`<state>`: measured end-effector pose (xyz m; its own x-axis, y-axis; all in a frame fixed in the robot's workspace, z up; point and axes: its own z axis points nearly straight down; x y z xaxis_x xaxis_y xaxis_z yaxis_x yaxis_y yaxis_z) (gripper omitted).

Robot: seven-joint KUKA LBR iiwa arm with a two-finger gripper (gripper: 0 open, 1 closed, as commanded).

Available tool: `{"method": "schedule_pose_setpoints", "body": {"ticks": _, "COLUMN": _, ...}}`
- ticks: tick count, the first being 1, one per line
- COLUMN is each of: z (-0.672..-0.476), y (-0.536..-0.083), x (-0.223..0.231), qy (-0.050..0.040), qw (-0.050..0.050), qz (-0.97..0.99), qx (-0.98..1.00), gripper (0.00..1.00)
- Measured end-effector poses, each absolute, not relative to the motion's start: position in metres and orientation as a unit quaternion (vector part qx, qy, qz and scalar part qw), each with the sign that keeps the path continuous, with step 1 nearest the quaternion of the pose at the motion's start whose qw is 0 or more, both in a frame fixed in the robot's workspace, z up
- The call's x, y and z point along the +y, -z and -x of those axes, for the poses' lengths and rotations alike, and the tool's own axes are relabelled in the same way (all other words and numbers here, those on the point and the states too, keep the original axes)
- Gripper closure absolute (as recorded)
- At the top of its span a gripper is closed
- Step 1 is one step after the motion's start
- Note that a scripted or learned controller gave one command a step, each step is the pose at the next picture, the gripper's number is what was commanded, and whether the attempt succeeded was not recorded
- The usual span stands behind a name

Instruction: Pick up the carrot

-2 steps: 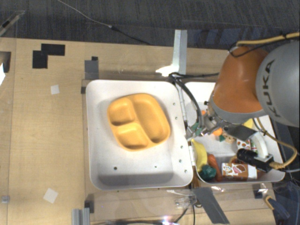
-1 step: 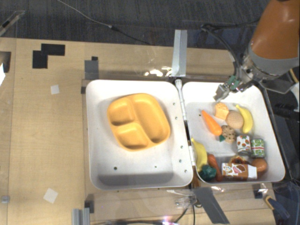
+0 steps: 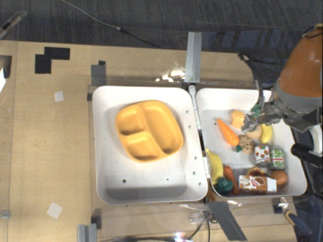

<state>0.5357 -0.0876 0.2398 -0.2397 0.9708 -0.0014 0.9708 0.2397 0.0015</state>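
Note:
The orange carrot (image 3: 228,132) lies at a slant in the right bin (image 3: 212,102), near its left wall and pointing up-left. My gripper (image 3: 251,124) hangs low over the same bin, just right of the carrot's thick end. It sits between a cream block (image 3: 237,118) and a small yellow banana (image 3: 266,133). Nothing shows in its grasp. The arm's orange band (image 3: 303,67) rises at the right edge.
Crowding the right bin are a speckled cookie (image 3: 246,144), two small cans (image 3: 262,155) (image 3: 277,159), a second banana (image 3: 215,165), a green item (image 3: 224,185) and a carton (image 3: 257,183). A yellow divided plate (image 3: 149,130) sits in the left bin (image 3: 106,145).

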Motion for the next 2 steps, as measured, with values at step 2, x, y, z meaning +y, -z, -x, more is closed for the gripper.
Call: {"method": "schedule_pose_setpoints", "body": {"ticks": 2, "z": -0.489, "y": -0.349, "x": -0.068, "qy": -0.0042, "qw": 0.004, "qz": -0.741, "qx": 0.671, "gripper": 1.00}}
